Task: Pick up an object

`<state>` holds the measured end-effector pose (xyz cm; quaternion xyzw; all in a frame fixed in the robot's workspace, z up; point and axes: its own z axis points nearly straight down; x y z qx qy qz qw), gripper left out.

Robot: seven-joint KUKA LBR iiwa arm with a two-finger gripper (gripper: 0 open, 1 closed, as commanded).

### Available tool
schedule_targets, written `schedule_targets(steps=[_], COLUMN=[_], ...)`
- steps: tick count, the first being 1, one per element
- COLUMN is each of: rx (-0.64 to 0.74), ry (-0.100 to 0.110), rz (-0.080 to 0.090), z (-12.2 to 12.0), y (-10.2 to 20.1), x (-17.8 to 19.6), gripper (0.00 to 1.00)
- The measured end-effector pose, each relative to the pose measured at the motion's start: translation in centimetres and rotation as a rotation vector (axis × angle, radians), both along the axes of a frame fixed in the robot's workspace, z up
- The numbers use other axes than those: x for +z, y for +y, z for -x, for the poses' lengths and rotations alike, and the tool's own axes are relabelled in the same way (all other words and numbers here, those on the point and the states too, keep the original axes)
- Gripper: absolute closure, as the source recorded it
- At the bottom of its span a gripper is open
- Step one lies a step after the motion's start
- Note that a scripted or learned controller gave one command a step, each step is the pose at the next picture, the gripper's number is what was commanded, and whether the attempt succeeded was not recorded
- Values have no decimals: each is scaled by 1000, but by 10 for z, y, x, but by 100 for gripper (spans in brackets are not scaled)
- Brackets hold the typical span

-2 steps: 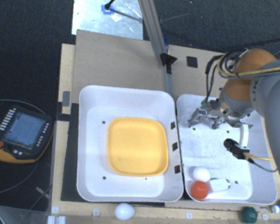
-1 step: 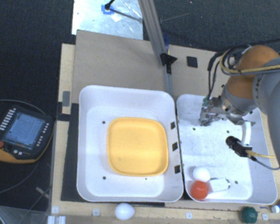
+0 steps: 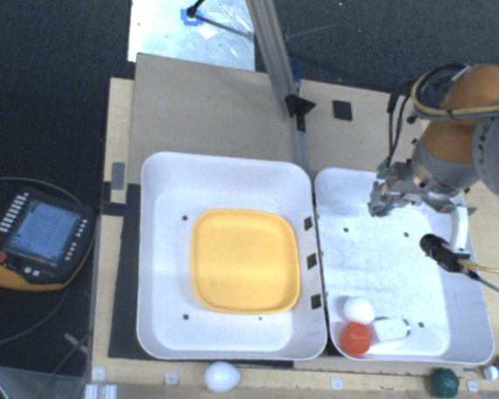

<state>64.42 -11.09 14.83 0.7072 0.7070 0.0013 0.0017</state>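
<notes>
A yellow square plate (image 3: 246, 260) lies in the middle of the left bin (image 3: 167, 186). In the right bin (image 3: 474, 325), near its front left corner, sit a white ball (image 3: 358, 309), a red ball (image 3: 356, 338) and a small white object (image 3: 391, 329). My gripper (image 3: 388, 199) hangs over the back of the right bin, well away from those objects, under the grey wrist with its orange band (image 3: 470, 93). Nothing shows between its fingers.
A white egg-shaped object (image 3: 222, 377) lies on the bench in front of the left bin. A dark green ball (image 3: 443, 383) rests off the right bin's front right corner. A teach pendant (image 3: 33, 239) sits on the floor at left. A metal pole (image 3: 277, 52) slants over the bench's back.
</notes>
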Motion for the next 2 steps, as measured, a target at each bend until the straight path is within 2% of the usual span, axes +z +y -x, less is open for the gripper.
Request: schedule_targets(steps=[2], rx=[1], ry=[0], rz=[0], z=[2], y=[8], x=[96], gripper=[100])
